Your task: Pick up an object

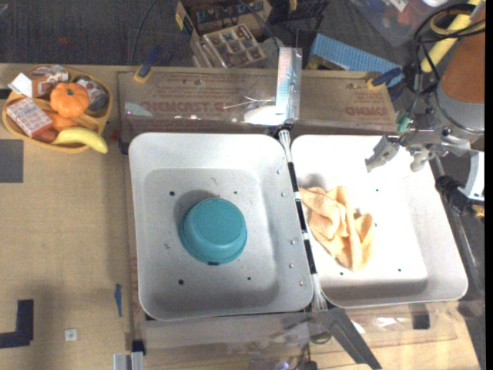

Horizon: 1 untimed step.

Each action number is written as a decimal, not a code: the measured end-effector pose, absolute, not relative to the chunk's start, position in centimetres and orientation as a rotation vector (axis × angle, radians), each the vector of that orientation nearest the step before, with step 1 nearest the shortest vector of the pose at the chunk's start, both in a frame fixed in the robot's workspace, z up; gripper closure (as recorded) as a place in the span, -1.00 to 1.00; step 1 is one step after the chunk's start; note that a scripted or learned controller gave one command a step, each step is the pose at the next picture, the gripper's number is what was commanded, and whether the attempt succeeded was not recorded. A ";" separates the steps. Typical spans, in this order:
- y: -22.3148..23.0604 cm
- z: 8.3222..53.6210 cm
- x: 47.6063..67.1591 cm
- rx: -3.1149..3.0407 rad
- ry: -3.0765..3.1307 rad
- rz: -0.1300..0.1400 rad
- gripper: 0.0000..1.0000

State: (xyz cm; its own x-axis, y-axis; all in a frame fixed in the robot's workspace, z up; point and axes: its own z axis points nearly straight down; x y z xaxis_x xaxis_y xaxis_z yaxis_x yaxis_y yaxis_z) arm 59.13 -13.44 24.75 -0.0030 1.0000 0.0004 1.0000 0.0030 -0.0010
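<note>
A teal bowl (214, 230) lies upside down in the middle of the left bin (154, 160). A crumpled orange-yellow cloth (339, 226) lies in the right bin (431, 230), against its left wall. My gripper (399, 153) hangs over the far right part of the right bin, up and to the right of the cloth and apart from it. Its two fingers stand spread open, with nothing between them.
A cardboard wall (208, 99) runs behind both bins, with a clear plastic piece (288, 83) standing at its middle. A basket of toy fruit (55, 110) sits on the bench at far left. Cables and the arm's body crowd the right edge.
</note>
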 end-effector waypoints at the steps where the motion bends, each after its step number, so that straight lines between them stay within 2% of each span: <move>1: -13.3 9.7 58.7 -2.094 -2.347 -0.004 -1.00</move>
State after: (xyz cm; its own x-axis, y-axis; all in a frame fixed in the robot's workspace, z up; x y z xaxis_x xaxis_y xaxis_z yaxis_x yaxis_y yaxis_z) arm 58.72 -13.35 9.73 -0.1136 0.9935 -0.0008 0.9935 0.1136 0.0045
